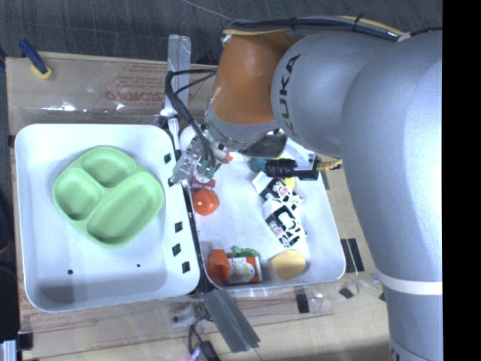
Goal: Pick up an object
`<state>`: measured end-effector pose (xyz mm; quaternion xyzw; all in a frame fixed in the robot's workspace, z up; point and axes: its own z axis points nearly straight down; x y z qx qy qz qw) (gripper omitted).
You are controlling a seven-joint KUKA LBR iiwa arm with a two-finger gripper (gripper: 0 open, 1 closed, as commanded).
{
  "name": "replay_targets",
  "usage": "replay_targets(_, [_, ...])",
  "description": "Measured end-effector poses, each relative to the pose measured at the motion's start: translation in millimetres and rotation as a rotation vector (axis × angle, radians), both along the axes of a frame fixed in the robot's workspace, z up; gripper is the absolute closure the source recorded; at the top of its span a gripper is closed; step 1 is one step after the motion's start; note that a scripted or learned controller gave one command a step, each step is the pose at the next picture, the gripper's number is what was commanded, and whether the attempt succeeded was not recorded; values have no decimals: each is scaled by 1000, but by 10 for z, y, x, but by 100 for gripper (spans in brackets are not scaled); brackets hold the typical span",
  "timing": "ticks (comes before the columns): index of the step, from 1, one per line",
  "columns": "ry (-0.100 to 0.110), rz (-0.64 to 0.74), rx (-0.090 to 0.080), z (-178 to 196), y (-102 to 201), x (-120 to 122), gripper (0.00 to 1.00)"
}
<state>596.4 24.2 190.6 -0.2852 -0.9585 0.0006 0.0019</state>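
A: We are watching the arm (331,89) reaching in over the right bin (334,258), wrist bent down toward its near-left side. The gripper (197,164) is hanging low by the wall between the two bins.

B: Finger state?

A: We cannot tell; the tips are blurring into cables and clutter there.

B: Where are the candidates lying?

A: All in the right bin. A small tomato (204,201) is sitting just below the gripper, close, though we cannot say whether they are touching. A carton (239,266) is lying along the near edge, a yellow lump (288,262) just beside it, and a black-and-white box (282,216) is resting mid-bin. The left bin (37,277) is holding a green tray (109,194), well apart from the gripper.

B: So which step are we logging?

A: We are judging it as the approach or descent stage, with nothing visibly between the fingers. The tomato is probably the target, being nearest.

B: And the next move?

A: We are thinking it calls for centring over the tomato, keeping clear of the bin wall, then closing squarely. A round thing is likely to roll off a skewed pinch.
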Motion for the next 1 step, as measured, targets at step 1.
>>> replay_targets(1, [-20,1,6,-843,762,394,100])
